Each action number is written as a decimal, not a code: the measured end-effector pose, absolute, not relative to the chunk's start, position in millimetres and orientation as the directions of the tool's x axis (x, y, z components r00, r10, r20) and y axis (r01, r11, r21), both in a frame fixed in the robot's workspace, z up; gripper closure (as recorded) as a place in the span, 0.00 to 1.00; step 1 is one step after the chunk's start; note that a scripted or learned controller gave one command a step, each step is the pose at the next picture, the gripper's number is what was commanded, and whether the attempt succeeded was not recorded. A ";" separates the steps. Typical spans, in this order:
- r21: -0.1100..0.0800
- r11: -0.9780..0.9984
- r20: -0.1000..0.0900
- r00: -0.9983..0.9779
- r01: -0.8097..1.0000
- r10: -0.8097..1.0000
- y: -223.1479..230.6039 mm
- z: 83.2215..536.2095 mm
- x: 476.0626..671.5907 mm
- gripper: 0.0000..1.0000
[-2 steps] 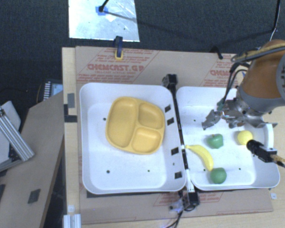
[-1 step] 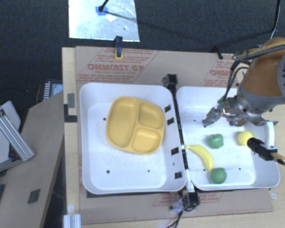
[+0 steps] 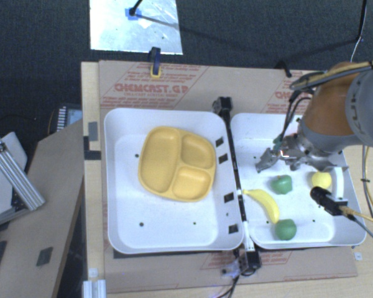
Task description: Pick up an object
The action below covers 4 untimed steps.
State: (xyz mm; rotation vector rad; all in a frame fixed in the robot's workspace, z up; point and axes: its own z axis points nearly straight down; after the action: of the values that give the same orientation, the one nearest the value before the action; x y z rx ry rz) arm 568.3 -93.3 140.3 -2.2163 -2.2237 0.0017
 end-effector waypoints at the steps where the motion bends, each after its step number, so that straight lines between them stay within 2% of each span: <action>1: -0.001 0.001 0.000 -0.001 1.000 1.000 -93.0 88.7 568.5 0.00; 2: 0.001 -0.001 0.000 0.001 1.000 1.000 -93.4 101.2 569.0 1.00; 4: 0.004 0.003 -0.001 -0.003 1.000 1.000 -94.6 187.1 563.8 1.00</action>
State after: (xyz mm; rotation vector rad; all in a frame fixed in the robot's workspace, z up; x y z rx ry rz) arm 563.8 -94.6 187.1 -2.2203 -2.2274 -0.0040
